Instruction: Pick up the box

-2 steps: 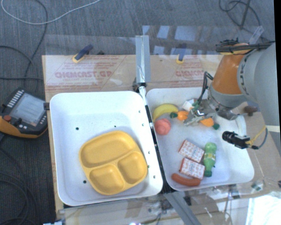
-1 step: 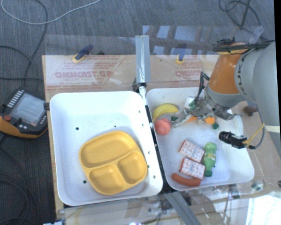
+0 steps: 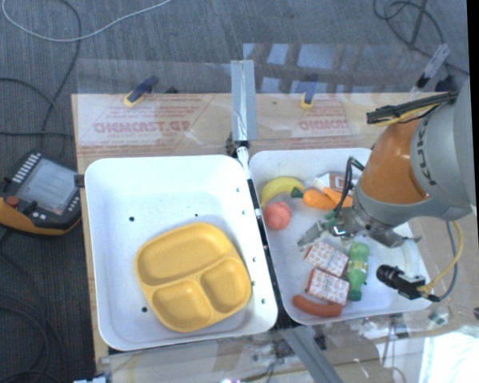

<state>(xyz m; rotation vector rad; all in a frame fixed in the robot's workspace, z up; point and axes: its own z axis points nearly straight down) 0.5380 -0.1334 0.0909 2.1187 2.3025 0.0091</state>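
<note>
The gripper (image 3: 331,228) hangs low over the right bin (image 3: 405,298), its fingers hidden enough that whether they are spread or pressed together cannot be told. Just below it lies a red-and-white checkered box (image 3: 326,258), with a second box (image 3: 326,287) beyond that, neither seen between the fingers. A green bottle (image 3: 357,270) lies beside both boxes. A sausage (image 3: 317,306) sits further below. Up and left of the gripper are a peach (image 3: 278,216), banana (image 3: 280,188) and carrot (image 3: 321,198). Far left, a yellow tray (image 3: 193,274) rests in the left bin (image 3: 113,233).
</note>
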